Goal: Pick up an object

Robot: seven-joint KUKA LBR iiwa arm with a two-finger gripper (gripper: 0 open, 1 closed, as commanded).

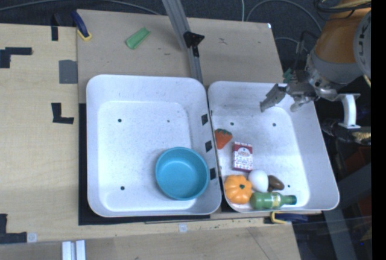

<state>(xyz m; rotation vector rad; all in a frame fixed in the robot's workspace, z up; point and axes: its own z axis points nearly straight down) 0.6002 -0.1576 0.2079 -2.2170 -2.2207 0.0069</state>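
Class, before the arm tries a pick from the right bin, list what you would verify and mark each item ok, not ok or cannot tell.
1. Objects present in right bin: ok; red box, orange pumpkin, white egg, green bottle.
2. End effector above right bin: ok, over its upper part.
3. End effector carries nothing: ok.
4. End effector over the items: not ok; they lie toward the near edge.
5. Items spaced apart: not ok, clustered.

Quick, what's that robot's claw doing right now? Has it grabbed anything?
Gripper: open, holding nothing. It hangs over the upper part of the right bin, well away from the toys lying at the bin's lower end.
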